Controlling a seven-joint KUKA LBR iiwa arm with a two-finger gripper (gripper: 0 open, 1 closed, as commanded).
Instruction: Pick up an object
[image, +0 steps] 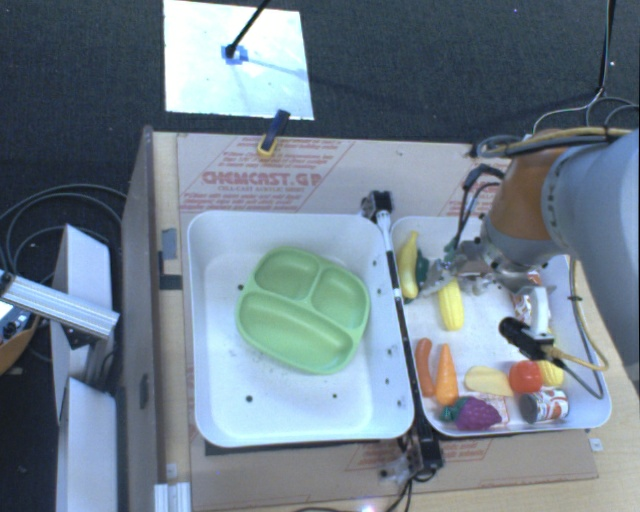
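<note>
The gripper (455, 270), its opening impossible to tell, hangs just above the toy corn cob (451, 305), whose length runs toward the camera

I see a green plate (303, 310) with three parts lying in the left white bin (215, 400). Both bins sit on a brown cardboard sheet (300, 175) with red letters. On the far side, a shiny square sheet (235, 60) lies on the dark floor. Black cables (40, 225) curl at the left.
</note>
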